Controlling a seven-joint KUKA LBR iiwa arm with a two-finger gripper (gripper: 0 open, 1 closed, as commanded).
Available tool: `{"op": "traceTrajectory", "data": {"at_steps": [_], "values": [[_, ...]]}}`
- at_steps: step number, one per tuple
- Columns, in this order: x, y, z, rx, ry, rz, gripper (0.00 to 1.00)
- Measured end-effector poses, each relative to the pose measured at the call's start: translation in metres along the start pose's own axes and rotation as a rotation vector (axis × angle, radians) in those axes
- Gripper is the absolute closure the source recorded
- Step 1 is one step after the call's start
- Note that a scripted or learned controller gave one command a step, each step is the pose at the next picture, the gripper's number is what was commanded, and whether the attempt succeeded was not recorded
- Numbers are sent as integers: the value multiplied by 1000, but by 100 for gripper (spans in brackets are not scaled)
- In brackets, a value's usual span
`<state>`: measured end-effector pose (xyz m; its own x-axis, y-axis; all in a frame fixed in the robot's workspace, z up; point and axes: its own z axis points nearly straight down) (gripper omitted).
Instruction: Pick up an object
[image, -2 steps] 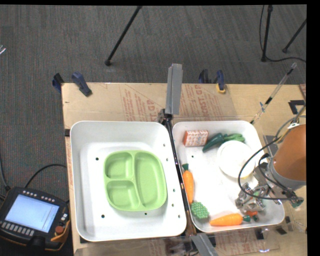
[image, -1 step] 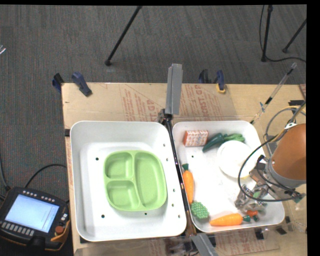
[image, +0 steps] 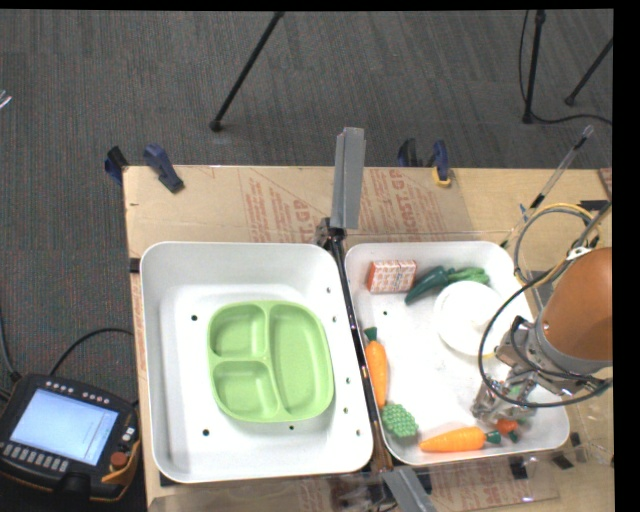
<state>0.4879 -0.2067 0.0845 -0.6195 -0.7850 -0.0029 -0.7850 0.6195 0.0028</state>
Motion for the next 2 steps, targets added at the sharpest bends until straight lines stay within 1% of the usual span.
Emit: {"op": "traceTrajectory", "data": {"at_steps": [1,2], "values": [[0,0,0,1,-1,-168,100],[-19,30,1,-4,0,-191,100]]}}
